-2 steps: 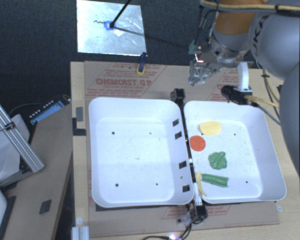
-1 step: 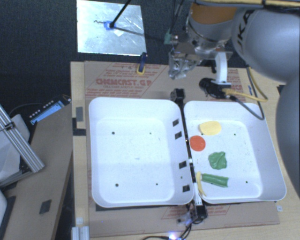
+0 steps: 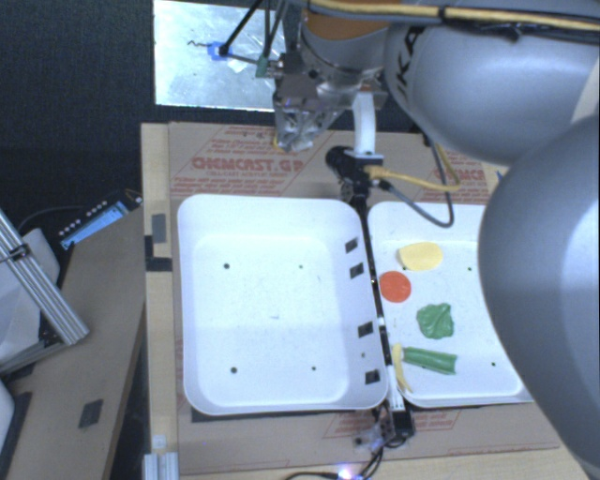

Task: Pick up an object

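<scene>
Faintly, red "CHEMCAST GP" lettering (image 3: 246,163) on brown board (image 3: 225,155) behind bins.

The left bin (image 3: 267,300) lies open to reach; the arm (image 3: 525,141) overhangs the right bin (image 3: 469,253).

One fixed cam overhead, angled down. Both white bins (image 3: 272,300) in frame. Arm (image 3: 506,103) enters from right, close to lens.

grey arm (image 3: 506,103), orange band (image 3: 342,28)
</scene>
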Robot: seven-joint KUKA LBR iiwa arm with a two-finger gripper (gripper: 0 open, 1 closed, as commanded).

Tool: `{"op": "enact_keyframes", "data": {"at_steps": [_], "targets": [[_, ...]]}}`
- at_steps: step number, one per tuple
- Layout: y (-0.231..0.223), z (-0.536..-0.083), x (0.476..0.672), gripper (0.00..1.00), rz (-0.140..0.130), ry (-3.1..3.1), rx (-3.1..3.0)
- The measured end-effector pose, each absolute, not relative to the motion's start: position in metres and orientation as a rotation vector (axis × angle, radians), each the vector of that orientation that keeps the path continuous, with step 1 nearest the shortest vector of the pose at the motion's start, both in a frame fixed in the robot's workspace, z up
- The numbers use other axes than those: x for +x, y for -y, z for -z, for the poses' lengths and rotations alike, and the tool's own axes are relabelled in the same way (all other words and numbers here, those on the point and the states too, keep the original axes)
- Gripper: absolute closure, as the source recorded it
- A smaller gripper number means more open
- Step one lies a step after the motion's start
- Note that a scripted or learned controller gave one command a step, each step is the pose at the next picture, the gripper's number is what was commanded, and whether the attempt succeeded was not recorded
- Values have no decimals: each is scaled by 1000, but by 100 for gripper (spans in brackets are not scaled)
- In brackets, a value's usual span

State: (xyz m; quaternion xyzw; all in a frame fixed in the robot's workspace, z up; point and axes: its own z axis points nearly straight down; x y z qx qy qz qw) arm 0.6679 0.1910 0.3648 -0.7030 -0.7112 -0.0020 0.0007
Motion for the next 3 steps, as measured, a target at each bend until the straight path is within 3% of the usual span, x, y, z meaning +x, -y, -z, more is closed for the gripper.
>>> {"op": "enact_keyframes", "data": {"at_steps": [1, 2, 3], "targets": [[-179, -508, 668, 100, 26, 2235, -2222], [-207, -538, 668, 100, 10, 2232, -2214], [-26, -536, 668, 100, -4, 2212, -2239]]}}
